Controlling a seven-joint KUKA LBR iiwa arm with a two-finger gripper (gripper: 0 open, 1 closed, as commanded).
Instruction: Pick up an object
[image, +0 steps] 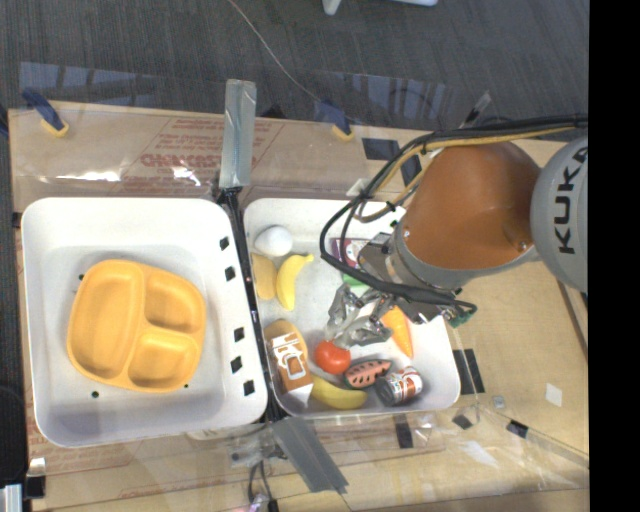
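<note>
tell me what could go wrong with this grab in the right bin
The gripper hangs over tightly packed items: the tomato, a can and a banana lie close together, so the fingers may nudge neighbours or close on two things. Cables loop low above the right bin and might snag.

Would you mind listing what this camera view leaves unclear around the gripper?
- Gripper: the finger state is unreadable amid metal clutter and cables.
- Green object: mostly hidden under the arm's wrist.
- Can: label too small to read.
- Right bin: far right corner covered by the arm.
</note>
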